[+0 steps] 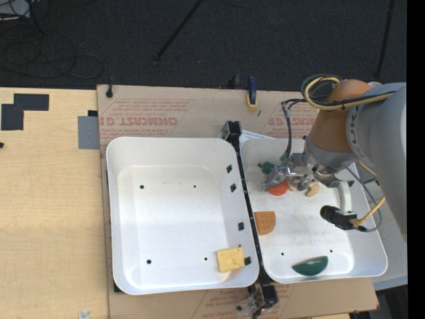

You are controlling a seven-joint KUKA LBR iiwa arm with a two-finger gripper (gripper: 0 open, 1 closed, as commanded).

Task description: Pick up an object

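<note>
A small red object (279, 189) lay in the far part of the right bin (372, 261), just left of the arm's hand (294, 175), whose grip could not be made out. A clean pick likely called for centring over the red piece, clear of the green item (266, 167) and tan scrap (311, 189) crowding it.

A robotics lab, grey industrial arm (372, 131) with an orange band, two white bins (133, 178) clamped on a cardboard-covered bench (166, 111), loose cables (40, 52) on dark carpet beyond its far edge
</note>
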